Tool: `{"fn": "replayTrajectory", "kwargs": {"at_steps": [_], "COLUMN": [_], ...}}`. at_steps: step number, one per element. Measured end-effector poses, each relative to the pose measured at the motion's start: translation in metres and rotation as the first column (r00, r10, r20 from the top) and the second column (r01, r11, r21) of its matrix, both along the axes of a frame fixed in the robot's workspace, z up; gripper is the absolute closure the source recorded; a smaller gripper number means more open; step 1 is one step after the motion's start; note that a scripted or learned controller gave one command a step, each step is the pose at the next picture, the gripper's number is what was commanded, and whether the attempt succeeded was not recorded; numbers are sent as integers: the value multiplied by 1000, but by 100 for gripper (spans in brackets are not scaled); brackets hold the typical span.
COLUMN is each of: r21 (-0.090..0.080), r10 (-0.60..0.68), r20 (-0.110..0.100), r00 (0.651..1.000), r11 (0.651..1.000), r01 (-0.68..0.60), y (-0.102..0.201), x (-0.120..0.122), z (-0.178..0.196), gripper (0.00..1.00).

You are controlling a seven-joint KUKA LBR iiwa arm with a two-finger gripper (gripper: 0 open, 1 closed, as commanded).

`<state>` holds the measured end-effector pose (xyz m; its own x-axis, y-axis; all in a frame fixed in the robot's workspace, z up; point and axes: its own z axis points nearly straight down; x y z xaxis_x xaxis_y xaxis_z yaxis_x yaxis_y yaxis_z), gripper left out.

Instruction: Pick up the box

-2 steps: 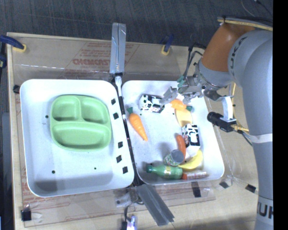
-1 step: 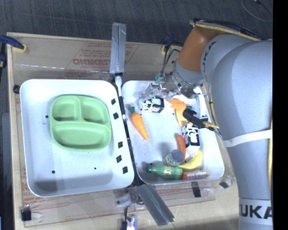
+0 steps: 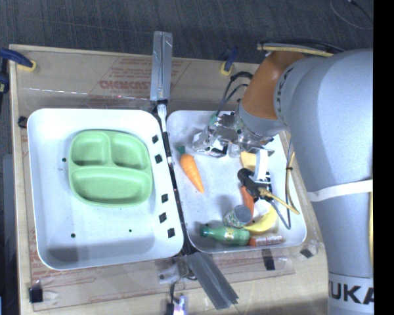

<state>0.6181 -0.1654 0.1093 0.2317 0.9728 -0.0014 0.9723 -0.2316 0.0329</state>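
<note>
A pale yellow box (image 3: 248,159) lies in the right bin (image 3: 213,202), partly hidden under the arm's wrist. My gripper (image 3: 212,142) hangs low over the bin's far left part, just left of the box and above the top end of an orange carrot (image 3: 192,170). I see nothing held in it.
In the left bin (image 3: 49,215) sits a green divided plate (image 3: 110,167). Along the right bin's near side lie a green bottle (image 3: 224,235), a banana (image 3: 265,223), a small can (image 3: 238,215) and a red-and-white tube (image 3: 266,241). The grey arm covers the bin's right side.
</note>
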Motion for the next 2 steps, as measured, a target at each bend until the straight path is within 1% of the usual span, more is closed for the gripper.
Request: {"fn": "replayTrajectory", "kwargs": {"at_steps": [1, 2], "r21": [2, 10], "r10": [2, 132], "r20": [-8, -34], "r00": [1000, 991], "r11": [1000, 991], "r01": [-2, -132], "y": [0, 108], "x": [-1, 32], "z": [9, 83], "gripper": [100, 100]}}
